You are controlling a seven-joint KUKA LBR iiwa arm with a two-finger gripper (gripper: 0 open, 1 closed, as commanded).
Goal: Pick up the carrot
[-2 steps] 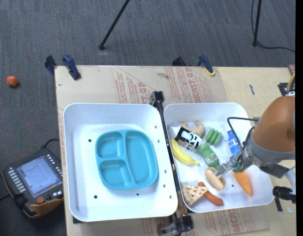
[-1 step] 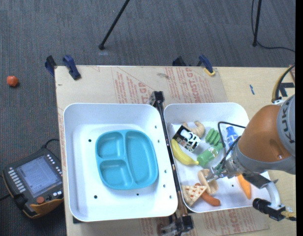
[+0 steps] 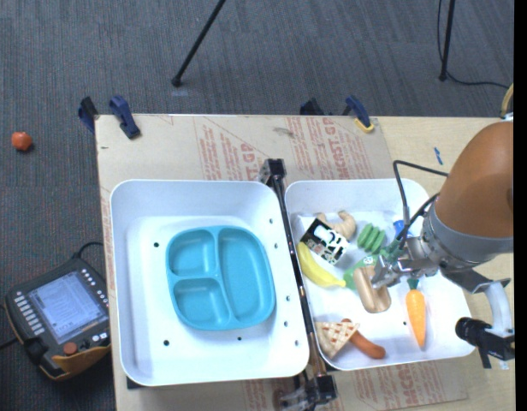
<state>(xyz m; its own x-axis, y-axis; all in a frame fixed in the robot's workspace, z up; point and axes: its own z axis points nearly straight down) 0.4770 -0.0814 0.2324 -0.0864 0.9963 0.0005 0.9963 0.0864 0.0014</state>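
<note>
Carrot (image 3: 416, 317) lies in the right bin (image 3: 469, 349), near its front right part, leafy end up toward the gripper (image 3: 399, 268) and point toward the bin's front wall; a hot dog (image 3: 371, 288) lies just to its left, a pizza slice (image 3: 336, 336) and a sausage (image 3: 367, 345) further front. The gripper hangs just above the carrot's top end; whether it is parted or closed I cannot tell. The carrot looks a light, stiff, smooth toy, likely slippery; its thick upper half seems the surest place to take hold.
</note>
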